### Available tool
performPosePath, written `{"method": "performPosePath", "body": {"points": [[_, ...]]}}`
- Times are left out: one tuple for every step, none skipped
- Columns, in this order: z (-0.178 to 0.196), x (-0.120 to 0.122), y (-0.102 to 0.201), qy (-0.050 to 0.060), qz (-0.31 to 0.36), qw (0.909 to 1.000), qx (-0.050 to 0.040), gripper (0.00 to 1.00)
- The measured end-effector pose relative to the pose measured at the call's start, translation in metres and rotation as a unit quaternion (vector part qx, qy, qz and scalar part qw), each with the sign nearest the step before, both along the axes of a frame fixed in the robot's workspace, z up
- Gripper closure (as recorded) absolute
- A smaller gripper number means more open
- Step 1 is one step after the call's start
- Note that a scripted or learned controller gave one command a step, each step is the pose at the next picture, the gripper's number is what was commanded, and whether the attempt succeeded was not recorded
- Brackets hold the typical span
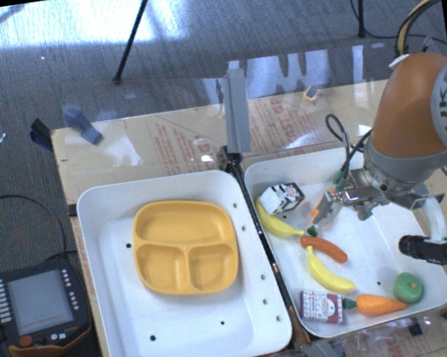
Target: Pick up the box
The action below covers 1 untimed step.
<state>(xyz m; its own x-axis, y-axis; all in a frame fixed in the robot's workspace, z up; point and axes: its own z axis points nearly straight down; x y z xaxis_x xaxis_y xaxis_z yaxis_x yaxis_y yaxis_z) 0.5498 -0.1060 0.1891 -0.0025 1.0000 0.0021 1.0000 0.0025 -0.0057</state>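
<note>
Two boxes lie in the right bin (387,253). A small white and black box (281,198) rests near the bin's back left corner. A red and white box (321,305) lies flat at the front edge. My gripper (331,202) hangs low over the middle of the bin, just right of the white and black box and apart from it. The orange-banded wrist (408,110) rises behind it to the right.
Also in the right bin: two yellow bananas (274,222) (328,273), a carrot (325,249), another carrot (378,304) and a green apple (408,287). The left bin (130,331) holds a yellow divided plate (186,246). A teach pendant (36,311) lies on the floor at left.
</note>
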Motion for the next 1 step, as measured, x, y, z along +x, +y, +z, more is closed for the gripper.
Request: {"method": "performPosePath", "body": {"points": [[0.0353, 0.0442, 0.0008, -0.001, -0.068, 0.9977, -0.0009, 0.0]]}}
